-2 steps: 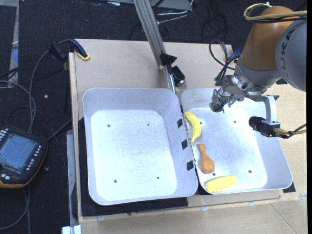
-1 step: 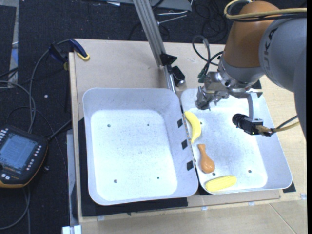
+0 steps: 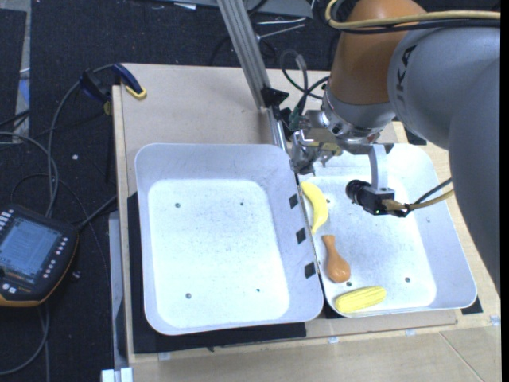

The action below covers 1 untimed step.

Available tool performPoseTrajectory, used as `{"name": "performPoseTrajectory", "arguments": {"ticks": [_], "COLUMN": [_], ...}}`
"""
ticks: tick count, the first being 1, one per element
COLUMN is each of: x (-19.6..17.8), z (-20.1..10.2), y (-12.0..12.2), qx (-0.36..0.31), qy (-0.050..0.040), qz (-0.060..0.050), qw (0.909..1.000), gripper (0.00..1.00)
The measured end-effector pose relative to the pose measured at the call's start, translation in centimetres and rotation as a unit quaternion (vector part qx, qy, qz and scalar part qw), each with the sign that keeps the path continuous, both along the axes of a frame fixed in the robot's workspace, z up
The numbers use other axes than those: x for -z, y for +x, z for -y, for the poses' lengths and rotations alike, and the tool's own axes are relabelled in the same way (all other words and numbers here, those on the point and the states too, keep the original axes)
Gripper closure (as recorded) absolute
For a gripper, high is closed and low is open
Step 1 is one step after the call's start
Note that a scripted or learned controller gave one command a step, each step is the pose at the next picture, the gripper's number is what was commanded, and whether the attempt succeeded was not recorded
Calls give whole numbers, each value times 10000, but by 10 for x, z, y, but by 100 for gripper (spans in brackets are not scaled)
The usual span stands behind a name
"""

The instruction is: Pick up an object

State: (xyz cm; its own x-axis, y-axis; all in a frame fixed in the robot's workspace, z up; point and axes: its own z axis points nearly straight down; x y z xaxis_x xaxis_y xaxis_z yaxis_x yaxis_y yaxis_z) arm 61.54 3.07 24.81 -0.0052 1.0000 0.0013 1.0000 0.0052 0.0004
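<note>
Dark carpet strewn with cables surrounds my pale wooden surface (image 3: 199,106), and a teach pendant (image 3: 32,253) lies on the floor at far left. Both white bins sit side by side with their inner rims touching. My left bin (image 3: 151,173) offers broad open floor. My right bin (image 3: 445,245) holds a banana (image 3: 316,205) near its left wall, a chicken drumstick toy (image 3: 335,259) just below it, and a corn cob (image 3: 360,298) along the near edge. My claw (image 3: 306,161) hangs over the right bin's upper left corner, just above the banana; whether it is clenched I cannot tell.
</note>
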Motion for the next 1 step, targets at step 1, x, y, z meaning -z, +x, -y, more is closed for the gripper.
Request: {"name": "performPoseTrajectory", "arguments": {"ticks": [1], "x": [0], "z": [-54], "y": [19], "qx": [3], "qy": [-1], "qz": [-3], "qw": [10000], "gripper": [100]}}
